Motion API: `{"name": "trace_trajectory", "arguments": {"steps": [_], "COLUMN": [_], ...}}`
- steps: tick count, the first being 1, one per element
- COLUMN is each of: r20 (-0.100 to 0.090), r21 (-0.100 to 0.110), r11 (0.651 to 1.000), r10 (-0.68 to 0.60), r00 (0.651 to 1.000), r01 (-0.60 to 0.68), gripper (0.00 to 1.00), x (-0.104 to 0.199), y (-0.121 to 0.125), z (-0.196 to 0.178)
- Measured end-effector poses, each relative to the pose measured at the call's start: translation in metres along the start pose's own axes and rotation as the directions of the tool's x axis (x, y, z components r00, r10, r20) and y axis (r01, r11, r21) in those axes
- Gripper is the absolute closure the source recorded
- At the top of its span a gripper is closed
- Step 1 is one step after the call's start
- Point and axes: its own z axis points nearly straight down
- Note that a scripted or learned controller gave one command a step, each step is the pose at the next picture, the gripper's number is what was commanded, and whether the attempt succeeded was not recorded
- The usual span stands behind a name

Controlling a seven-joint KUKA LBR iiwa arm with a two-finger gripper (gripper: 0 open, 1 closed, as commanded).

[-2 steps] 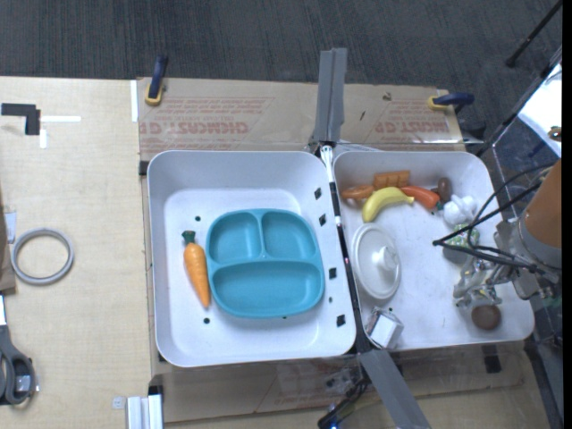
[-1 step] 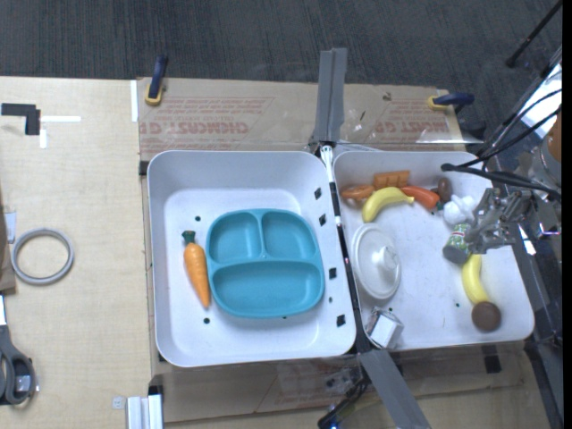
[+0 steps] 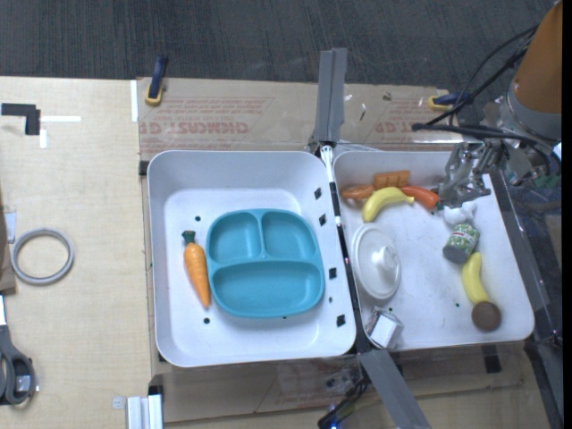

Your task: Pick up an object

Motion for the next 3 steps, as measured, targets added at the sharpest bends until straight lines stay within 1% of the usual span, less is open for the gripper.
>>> {"name": "trace_trajectory", "arguments": {"steps": [1,2,3], "r20": [-0.004,-0.003,-0.005], "r21": [0.001,0.001,0.003], "r11": [0.942,0.942,0.828], "r10": [0.336,0.336,0.561], "r00": [0.942,0.942,0.828], "r01": [-0.336,-0.336,-0.561], "gripper": [1.0,0.0,0.0], "x": [0.037,0.036,-0.055], "y": [-0.007,-0.006,0.0], "z": [0.134,0.134,0.161]}}
